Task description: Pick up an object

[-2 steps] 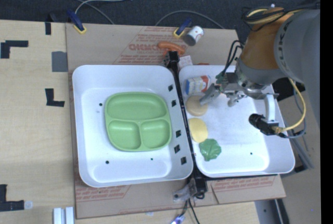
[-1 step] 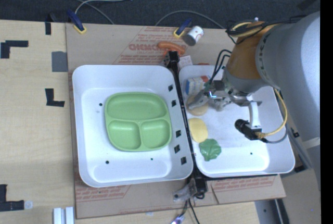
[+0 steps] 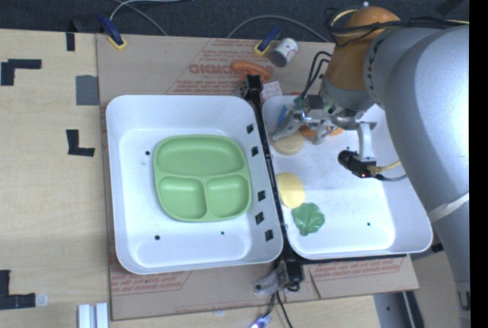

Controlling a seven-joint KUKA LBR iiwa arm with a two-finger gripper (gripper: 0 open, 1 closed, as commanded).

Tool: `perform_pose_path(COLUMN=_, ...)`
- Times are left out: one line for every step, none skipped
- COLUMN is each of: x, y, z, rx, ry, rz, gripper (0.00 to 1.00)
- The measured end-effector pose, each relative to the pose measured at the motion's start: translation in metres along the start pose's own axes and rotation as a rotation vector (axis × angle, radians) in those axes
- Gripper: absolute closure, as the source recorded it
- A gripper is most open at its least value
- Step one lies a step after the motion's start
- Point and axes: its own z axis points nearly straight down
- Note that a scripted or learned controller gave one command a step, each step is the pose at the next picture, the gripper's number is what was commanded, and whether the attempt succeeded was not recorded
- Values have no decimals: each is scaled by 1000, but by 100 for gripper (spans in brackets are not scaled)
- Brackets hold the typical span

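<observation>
Light wooden surface under cardboard, bearing two white bins side by side. Left bin: green divided plate at its middle. Right bin: end effector low at the bin's 11 o'clock corner, finger state impossible to tell; tan round piece just beneath it, orange bit beside. Yellow round object toward 8 o'clock, green leafy piece touching it at its 5 o'clock. Blue clamps on the cardboard's far edge.

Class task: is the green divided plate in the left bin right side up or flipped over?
Right side up: the green plate shows three hollow compartments facing upward.
</observation>
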Motion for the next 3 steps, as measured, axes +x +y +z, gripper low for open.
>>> perform_pose_path(x=-3, y=9, z=-1, rx=-5, ry=1, rz=-2, gripper=0)
perform_pose_path(x=-2, y=9, z=-1, rx=-5, ry=-1, rz=-2, gripper=0)
perform_pose_path(x=3, y=8, z=2, rx=-8, ry=-6, rz=-1, gripper=0)
